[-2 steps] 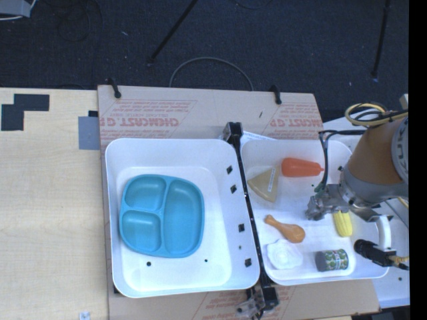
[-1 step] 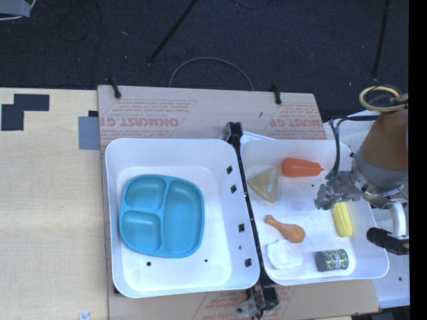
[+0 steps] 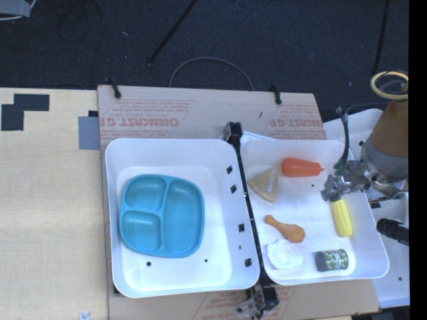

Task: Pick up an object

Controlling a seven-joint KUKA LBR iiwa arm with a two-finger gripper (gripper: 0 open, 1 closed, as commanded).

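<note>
The right bin (image 3: 373,259) holds several toy foods. An orange carrot (image 3: 301,167) lies at its back, with a tan wedge (image 3: 265,185) to the left of it. A brown drumstick (image 3: 285,229) and a white fried egg (image 3: 285,255) lie nearer the front. A small can (image 3: 331,260) rests on its side at the front right, and a yellow corn cob (image 3: 342,217) lies along the right side. My gripper (image 3: 335,191) hangs just behind the top end of the corn cob, close above the bin floor. Nothing shows in its grasp.
The left bin (image 3: 133,152) holds a blue divided plate (image 3: 161,215). A black clip-studded divider (image 3: 241,205) separates the two bins. The grey arm with its orange band (image 3: 393,129) comes in over the right bin's right rim. Cardboard lies behind the bins.
</note>
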